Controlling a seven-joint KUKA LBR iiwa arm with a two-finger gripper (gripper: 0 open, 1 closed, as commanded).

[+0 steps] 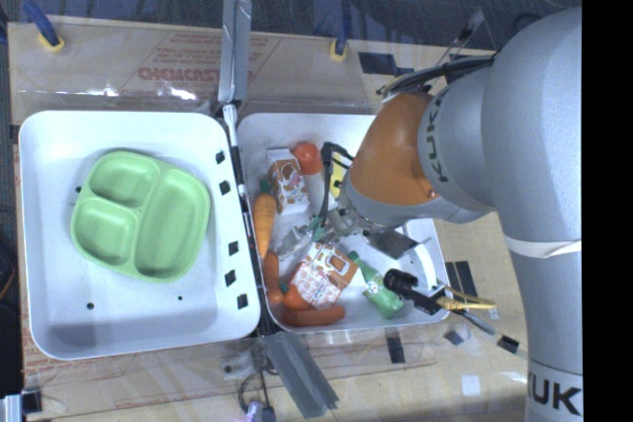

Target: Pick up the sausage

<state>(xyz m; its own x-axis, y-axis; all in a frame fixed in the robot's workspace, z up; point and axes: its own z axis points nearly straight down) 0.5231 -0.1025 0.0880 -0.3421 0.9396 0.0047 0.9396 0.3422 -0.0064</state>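
Sausage (315,316) lies at the right bin's (259,135) near rim, beside a carton (324,277). Above it the gripper (331,224) hangs mid-bin; jaws' state can't tell. Best drop lower, straddle the sausage crosswise, clear of the carton.

We see a thick robot arm (524,143) filling the right side of the frame, its casing smooth, rounded and pale grey with a soft sheen. Toward the centre right, a glossy orange band (391,163) wraps the arm above the wrist. Black capital letters reading "KUKA" run along the grey shell beside the band, and part of the same lettering appears at the lower right corner. Thin dark cables curve over the upper edge of the orange band.
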